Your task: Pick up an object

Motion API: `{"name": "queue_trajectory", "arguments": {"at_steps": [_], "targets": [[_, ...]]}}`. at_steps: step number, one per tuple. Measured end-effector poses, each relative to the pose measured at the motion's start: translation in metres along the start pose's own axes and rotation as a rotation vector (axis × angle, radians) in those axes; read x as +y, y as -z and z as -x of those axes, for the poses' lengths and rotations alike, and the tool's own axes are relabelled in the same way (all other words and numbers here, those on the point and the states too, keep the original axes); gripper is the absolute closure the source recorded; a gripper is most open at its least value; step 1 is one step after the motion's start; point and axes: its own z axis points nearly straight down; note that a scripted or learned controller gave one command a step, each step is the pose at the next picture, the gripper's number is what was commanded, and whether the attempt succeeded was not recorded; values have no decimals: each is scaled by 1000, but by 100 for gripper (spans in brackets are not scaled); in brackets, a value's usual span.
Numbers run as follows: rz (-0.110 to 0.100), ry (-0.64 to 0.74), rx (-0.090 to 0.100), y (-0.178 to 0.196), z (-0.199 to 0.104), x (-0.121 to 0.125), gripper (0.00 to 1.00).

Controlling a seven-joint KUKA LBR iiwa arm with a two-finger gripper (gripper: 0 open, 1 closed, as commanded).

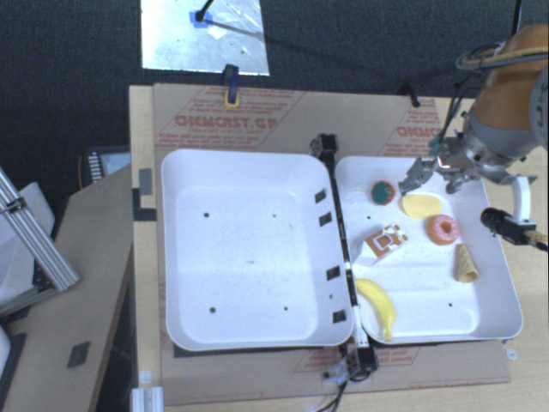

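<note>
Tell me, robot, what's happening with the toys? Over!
End effector above right bin's far edge, holding nothing visible. Green ball and yellow piece nearest it. Donut, cone, banana untouched.

A shiny foil sheet (204, 24) lies at the upper left of the frame, a yellow clamp (232, 87) just below it, and aluminium rails (34, 243) at the left edge.

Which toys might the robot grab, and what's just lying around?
Could be picked up, all in the right bin:
banana
pink donut
ice cream cone
yellow flat piece
green and red ball
orange and white box

Just lying about:
left bin
cardboard sheet
shiny foil square
yellow clamp

The pincer hovers over the right bin.
</note>
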Motion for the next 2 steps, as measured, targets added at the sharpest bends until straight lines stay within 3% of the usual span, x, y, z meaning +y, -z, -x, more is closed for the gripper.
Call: {"name": "queue_trajectory", "arguments": {"at_steps": [1, 2], "targets": [[4, 3, -1, 11, 0, 1, 100], [0, 12, 4, -9, -115, 13, 100]]}}
